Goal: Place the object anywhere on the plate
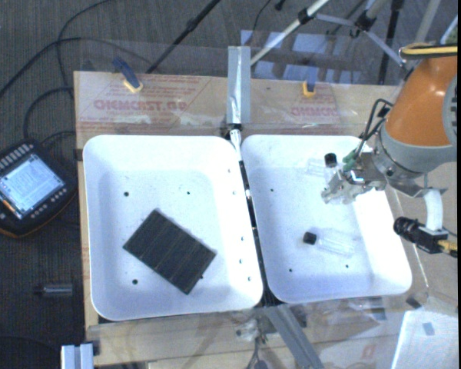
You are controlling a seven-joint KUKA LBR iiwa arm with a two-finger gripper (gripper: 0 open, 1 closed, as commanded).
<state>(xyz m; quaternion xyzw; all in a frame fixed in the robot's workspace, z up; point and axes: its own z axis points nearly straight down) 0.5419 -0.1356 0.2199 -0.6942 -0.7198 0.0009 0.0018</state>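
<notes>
The plate (169, 250) is a dark, ribbed square lying at an angle in the left bin (107, 175). A small clear vial with a black cap (328, 241) lies on its side in the right bin (384, 275), near the middle. A second clear piece with a black cap (329, 161) sits toward that bin's far side. My gripper (340, 187) hangs over the right bin's right half, just beside the second capped piece and above and to the right of the lying vial. Nothing is plainly seen in its grasp.
The grey arm with its orange band (424, 106) comes in from the right over the right bin's edge. A black cylinder (415, 231) sticks out at the bin's right rim. A ridge (247, 206) divides the two bins. A handheld pendant (27, 183) lies left of the bench.
</notes>
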